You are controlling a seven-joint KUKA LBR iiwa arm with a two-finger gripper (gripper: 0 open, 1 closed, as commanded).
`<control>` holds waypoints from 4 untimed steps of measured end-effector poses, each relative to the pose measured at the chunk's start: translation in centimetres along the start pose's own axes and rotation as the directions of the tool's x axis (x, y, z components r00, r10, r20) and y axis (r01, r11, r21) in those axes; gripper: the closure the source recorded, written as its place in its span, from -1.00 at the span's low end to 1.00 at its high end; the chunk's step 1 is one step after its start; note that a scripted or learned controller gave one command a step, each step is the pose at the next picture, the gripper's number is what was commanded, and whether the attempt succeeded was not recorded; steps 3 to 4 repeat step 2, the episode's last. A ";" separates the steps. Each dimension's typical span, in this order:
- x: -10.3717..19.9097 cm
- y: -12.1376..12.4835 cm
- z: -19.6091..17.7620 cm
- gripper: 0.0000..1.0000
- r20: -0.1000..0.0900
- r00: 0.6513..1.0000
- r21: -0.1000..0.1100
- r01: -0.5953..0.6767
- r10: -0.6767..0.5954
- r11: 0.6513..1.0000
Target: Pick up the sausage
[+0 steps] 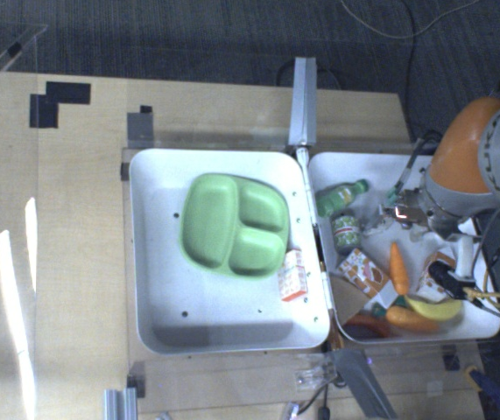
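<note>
Camera view, catalogue of contents.

- Counter: pale wood, carrying two shallow white bins side by side.
- Left bin: holds a green divided tray with three compartments, lying flat near the centre, and a small red-and-white carton just beside the tray, near the wall shared with the other bin.
- Right bin: crowded. Green bottle at the upper left; small labelled can just below it; printed snack box lower still; upright carrot near the middle; banana at the lower right.
- Sausage: the dark reddish, elongated item along the bin's lower wall, lower left; identity is judged from colour and shape. An orange item touches it on the right and runs under the banana.
- Arm: grey with an orange band, over the upper right of the right bin.
- End effector: over the upper middle of that bin, well apart from the sausage; whether wide or narrow cannot be told.

Handling note: approach from above at the sausage's free left portion, closing across its short width, staying clear of the bin wall and the orange item.
</note>
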State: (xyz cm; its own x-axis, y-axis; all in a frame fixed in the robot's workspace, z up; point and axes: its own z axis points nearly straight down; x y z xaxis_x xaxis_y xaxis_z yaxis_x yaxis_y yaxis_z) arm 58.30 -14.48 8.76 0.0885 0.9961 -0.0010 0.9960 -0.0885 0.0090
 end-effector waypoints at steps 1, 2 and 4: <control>-3.6 5.7 0.3 -1.00 0.001 0.986 0.004 -0.168 0.168 0.986; 2.8 0.1 0.0 -1.00 -0.003 0.978 0.004 -0.207 0.207 0.978; 2.8 0.1 0.0 -1.00 -0.003 0.978 0.004 -0.207 0.207 0.978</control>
